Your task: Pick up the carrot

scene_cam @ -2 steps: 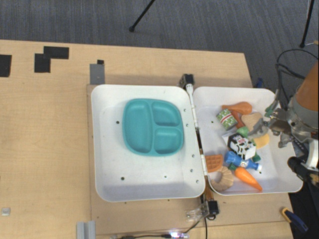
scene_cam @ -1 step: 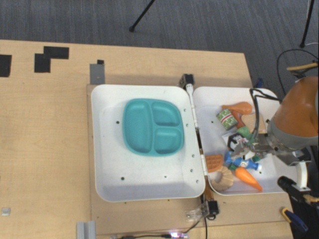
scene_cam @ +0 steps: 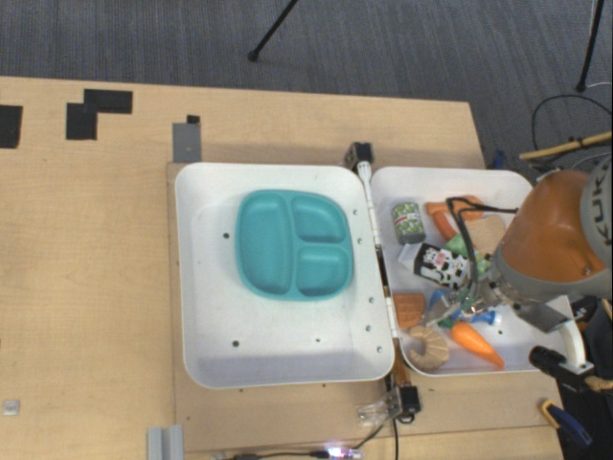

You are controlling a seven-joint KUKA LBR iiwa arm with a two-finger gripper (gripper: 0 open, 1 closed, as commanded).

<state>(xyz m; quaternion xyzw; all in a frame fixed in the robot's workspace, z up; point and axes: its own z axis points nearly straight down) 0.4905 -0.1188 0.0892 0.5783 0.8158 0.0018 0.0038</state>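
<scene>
The carrot [scene_cam: 476, 343], orange with a green top, lies near the front edge of the right bin [scene_cam: 508, 177], pointing to the right. My gripper [scene_cam: 473, 296] hangs just above and behind the carrot's green end, amid the clutter. The wrist and the arm's orange band [scene_cam: 551, 233] cover the right half of that bin. Nothing shows between the gripper and the carrot that tells of contact.
The right bin also holds a green can [scene_cam: 407, 220], an orange piece [scene_cam: 441, 220], a black-and-white toy [scene_cam: 441, 264], a brown square [scene_cam: 409, 310] and a tan round piece [scene_cam: 428, 350]. A teal divided plate [scene_cam: 292, 244] sits in the left bin [scene_cam: 206, 343].
</scene>
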